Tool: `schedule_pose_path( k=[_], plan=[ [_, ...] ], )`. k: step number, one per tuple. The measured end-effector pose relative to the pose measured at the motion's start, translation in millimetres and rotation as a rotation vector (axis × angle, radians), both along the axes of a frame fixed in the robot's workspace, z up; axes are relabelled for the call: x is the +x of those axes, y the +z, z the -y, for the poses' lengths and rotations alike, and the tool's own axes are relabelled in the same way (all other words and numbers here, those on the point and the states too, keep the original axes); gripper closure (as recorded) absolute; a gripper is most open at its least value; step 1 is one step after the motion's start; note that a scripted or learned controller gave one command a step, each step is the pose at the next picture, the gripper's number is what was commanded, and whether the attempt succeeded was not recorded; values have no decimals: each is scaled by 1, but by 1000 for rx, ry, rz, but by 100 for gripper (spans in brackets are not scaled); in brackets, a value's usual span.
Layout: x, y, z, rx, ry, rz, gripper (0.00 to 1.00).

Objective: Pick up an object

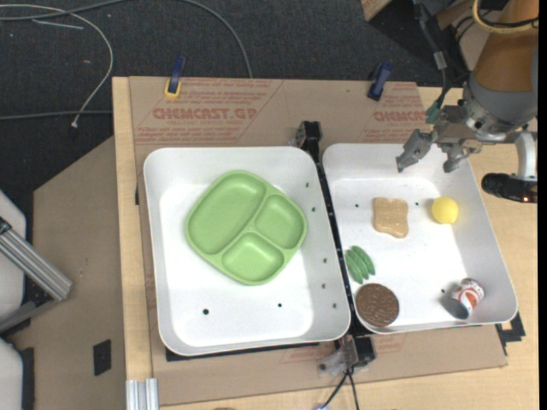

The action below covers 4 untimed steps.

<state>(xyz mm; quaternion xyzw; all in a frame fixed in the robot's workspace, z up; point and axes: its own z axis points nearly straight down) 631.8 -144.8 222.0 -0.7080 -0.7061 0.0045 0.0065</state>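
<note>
Right bin (pixel 491 254), contents listed near to far.
- Brown round disc (pixel 377 304): at the bin's near rim.
- Small red-and-white object (pixel 466 296): near right corner.
- Green leafy piece (pixel 360 263): by the left wall.
- Tan toast-shaped piece (pixel 391 217): mid-bin.
- Yellow ball (pixel 444 210): just right of the toast.
- Gripper (pixel 434 154): above the far rim, fingers spread, nothing between them.

Left bin (pixel 171 254): holds a green divided plate (pixel 246 226).

Step, as judged: approach, nothing grasped. Next move calls for choosing a target, likely toast or ball, and descending over it.

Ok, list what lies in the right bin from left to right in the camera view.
Green leafy piece → brown round disc → tan toast-shaped piece → yellow ball → red and white can.
</note>
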Motion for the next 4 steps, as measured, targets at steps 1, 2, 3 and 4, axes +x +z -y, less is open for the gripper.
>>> schedule_pose_path(
  k=[1, 2, 3, 4],
  plan=[
    [3, 9, 0, -2, 3, 15, 0],
    [9, -36, -5, -1, 5, 10, 0],
    [11, -78, -6, -1, 5, 11, 0],
    [10, -131, -7, -1, 4, 9, 0]
  ],
)
